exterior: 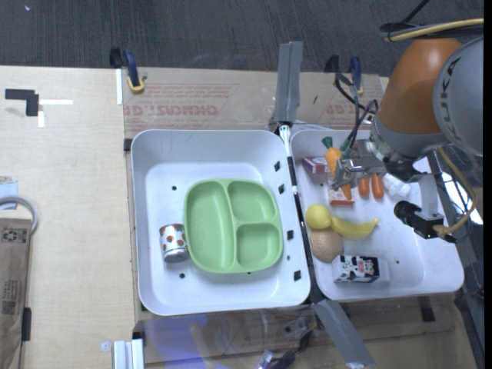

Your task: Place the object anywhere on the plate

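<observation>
Hovered low over the right bin (430,279) beside the carrot (333,158); gripper (350,174) state impossible to tell, perhaps empty; best centred squarely before closing, then carried to the green plate (233,225).

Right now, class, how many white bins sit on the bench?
2. The left bin holds the green plate and a small can. The right bin holds the food items, with the arm over it.

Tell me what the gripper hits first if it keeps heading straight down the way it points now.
Probably the small red-and-white packet lying on the right bin's floor, right below the gripper. The carrot sits close beside; depth is hard to judge from above.
</observation>
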Controlling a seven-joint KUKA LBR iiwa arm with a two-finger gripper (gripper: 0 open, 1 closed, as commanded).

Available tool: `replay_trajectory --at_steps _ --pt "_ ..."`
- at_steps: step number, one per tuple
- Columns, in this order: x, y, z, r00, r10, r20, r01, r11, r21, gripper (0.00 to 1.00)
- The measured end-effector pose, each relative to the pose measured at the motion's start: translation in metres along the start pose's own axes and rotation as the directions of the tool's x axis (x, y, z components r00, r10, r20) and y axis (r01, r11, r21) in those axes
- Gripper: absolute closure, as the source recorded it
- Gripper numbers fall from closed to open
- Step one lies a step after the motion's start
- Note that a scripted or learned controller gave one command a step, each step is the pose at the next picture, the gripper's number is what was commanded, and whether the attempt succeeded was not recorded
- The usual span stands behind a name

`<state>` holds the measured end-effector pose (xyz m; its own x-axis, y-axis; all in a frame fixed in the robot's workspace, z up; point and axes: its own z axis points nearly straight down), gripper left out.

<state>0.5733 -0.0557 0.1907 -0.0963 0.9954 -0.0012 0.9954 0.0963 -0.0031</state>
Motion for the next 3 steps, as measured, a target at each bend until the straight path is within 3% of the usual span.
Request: replay_trajectory --at_steps 1,2,3 --pt "0.074 -0.001 0.000 0.989 -0.146 -0.001 0.146 0.989 0.001 1.00" --pt "0.148 -0.036 -0.006 0.990 -0.141 0.000 0.141 0.990 0.001 1.00" --pt "0.148 -0.036 -0.006 0.990 -0.141 0.000 0.141 0.990 0.001 0.00"
